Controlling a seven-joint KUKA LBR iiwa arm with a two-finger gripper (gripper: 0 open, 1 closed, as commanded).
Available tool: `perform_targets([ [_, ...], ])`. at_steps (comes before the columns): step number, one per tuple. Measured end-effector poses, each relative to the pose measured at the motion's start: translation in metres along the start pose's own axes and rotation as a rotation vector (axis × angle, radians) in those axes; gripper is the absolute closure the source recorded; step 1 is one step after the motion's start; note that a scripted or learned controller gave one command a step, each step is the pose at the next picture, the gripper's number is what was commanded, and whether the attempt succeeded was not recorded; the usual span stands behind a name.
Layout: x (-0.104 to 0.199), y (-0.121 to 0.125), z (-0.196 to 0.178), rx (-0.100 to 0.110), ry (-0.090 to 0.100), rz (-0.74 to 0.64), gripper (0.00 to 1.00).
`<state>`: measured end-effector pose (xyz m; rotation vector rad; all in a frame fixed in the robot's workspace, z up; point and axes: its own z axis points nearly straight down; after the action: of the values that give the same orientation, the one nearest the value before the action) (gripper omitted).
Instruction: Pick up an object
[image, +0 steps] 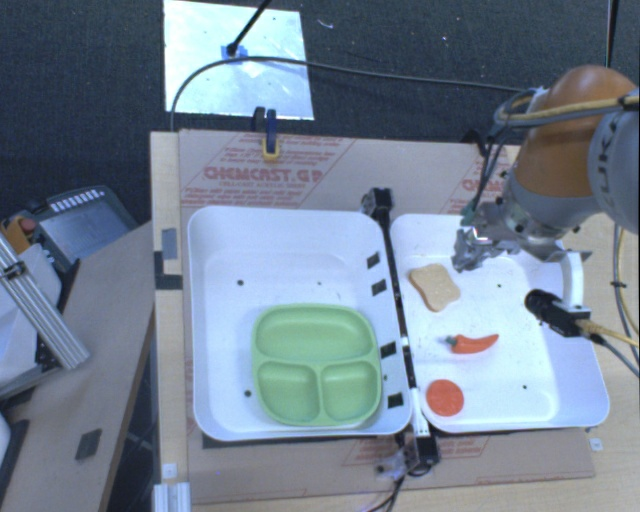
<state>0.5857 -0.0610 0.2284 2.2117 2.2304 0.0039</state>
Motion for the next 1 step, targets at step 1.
perform_targets([
  [1, 0.0537, -0.0168, 0.0073, 0.003, 0.000, 0.000, 1.00],
])
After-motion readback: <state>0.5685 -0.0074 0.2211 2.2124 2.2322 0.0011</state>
